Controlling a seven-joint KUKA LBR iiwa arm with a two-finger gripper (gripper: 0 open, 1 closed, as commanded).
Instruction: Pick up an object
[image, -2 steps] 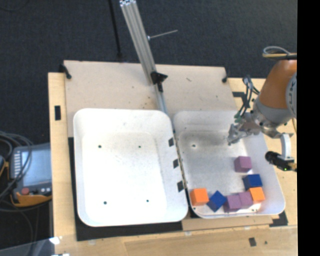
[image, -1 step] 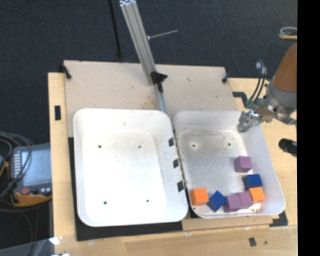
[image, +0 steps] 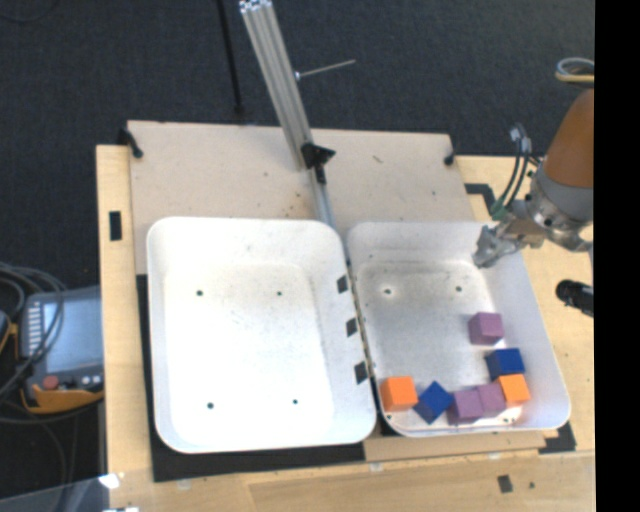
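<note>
Purple blocks three, blue two, orange two

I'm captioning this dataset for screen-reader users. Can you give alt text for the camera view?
A grey robot arm's gripper hovers over the far right corner of the right white bin, whose near end holds seven small blocks: an orange block, two blue, three purple, one more orange. The left white bin sits beside it.

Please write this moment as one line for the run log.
arm: at far right edge of right bin | gripper: above bin's upper right corner, holding nothing visible | blocks: clustered at bin's lower right, untouched
</note>
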